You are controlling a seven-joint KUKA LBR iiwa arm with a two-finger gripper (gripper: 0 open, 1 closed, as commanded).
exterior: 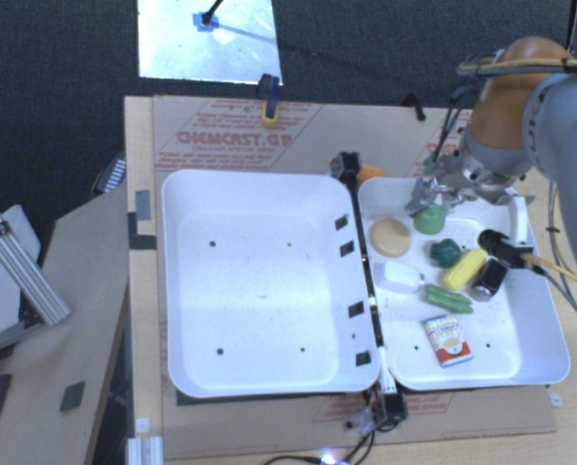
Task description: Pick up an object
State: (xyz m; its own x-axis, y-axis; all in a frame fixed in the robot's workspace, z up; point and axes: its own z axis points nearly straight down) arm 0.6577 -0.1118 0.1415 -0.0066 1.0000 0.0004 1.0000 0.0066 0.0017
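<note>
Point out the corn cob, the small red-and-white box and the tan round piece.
corn cob (464,268), camera view, mid-cob.
small red-and-white box (447,341), camera view, top face.
tan round piece (390,237), camera view, centre.

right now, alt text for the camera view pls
A grey robot arm reaches in from the right, its gripper low over a green round object in the right white bin, which also holds a tan disc, corn cob and small carton.

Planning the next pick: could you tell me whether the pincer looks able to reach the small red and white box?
Probably yes: the small red and white box lies alone near the right bin's front, nothing on top.
</note>
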